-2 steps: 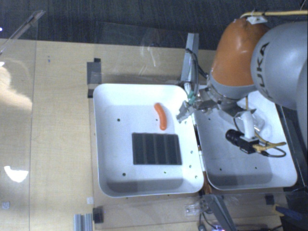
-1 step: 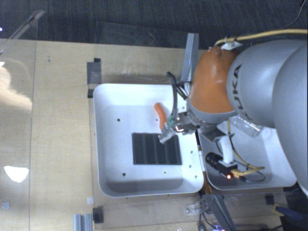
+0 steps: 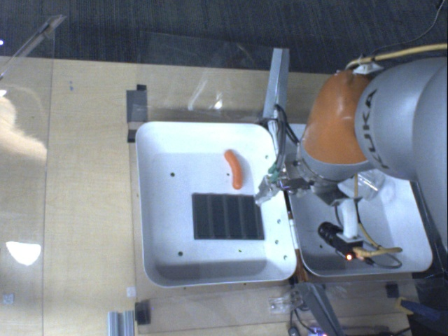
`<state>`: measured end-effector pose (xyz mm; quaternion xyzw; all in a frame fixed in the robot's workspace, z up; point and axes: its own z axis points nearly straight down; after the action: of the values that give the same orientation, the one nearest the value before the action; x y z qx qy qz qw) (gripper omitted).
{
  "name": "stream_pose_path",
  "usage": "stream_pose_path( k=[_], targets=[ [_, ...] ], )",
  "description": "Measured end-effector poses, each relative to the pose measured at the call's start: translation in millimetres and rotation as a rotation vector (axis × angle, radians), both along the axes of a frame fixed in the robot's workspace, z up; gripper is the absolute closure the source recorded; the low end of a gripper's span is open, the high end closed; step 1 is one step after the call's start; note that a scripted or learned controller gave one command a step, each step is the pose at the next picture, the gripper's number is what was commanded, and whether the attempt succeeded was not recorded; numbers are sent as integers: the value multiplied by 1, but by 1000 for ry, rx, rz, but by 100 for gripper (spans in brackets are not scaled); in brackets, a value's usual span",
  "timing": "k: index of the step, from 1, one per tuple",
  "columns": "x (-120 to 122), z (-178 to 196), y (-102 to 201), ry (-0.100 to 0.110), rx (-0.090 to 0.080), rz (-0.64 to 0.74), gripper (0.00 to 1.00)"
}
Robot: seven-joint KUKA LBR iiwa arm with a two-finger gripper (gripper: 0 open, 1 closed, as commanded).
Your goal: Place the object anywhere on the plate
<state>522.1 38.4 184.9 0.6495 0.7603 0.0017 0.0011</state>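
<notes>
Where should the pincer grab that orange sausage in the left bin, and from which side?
Grip the sausage at its middle, coming straight down from above. It lies flat and slightly curved on the bin floor, apart from the black plate, so closing across its narrow width looks best.

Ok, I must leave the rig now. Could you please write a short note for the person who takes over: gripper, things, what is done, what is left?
Gripper: at the right edge of the left bin, holding nothing that I can see; fingers too unclear to judge.
Orange sausage: lying on the bin floor, just above the black ribbed plate, apart from it.
Done: nothing placed yet.
Left: pick up the sausage and set it on the plate.
</notes>
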Motion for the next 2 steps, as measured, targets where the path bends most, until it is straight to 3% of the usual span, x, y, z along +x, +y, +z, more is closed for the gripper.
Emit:
stream_pose_path(
  k=[1, 2],
  targets=[
    [-34, -1, 64, 1, 0, 104, 0],
    [4, 107, 23, -4, -1, 85, 0]
  ],
)
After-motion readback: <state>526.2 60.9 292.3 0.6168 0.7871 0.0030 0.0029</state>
